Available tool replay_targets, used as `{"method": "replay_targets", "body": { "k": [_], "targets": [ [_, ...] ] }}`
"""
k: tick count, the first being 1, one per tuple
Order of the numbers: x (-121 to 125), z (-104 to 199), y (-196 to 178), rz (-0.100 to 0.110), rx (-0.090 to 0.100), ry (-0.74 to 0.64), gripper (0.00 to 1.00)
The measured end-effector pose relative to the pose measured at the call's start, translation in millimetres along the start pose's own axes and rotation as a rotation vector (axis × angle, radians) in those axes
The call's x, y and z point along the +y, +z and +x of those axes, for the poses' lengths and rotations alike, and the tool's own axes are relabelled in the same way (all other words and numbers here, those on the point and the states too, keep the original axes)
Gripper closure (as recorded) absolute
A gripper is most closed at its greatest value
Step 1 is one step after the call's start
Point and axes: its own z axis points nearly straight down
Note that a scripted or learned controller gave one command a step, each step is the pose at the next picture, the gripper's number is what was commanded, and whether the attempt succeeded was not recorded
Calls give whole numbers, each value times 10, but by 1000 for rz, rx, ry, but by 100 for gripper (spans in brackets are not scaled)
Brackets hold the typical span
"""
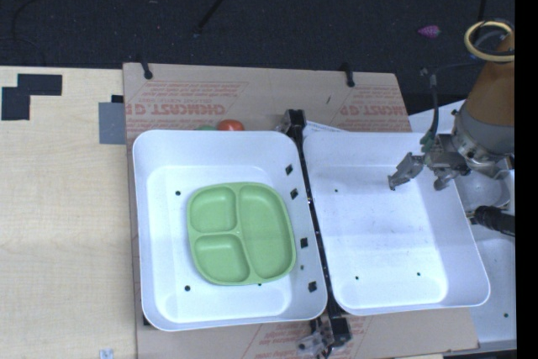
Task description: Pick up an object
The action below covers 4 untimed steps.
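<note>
While the green divided plate [242,233] is lying in the left bin [160,181], the end effector [418,171] is hovering over the right bin [471,282].
Its fingers are spreading apart, grasping nothing.

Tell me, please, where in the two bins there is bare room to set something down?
The right bin has bare floor from the centre divider to its near rim; the claw hangs over its far right corner. In the left bin, the green divided plate leaves narrow margins.
</note>
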Motion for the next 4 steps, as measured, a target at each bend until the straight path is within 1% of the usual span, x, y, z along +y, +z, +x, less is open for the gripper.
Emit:
{"method": "replay_targets", "body": {
  "k": [1,2,3,4],
  "targets": [
    [28,1,-83,-13,-2,-2,0],
    [135,-5,456,-11,-2,-3,0],
    [61,27,920,-10,-2,-3,0],
    [60,40,1116,-11,-2,-2,0]
  ]
}}
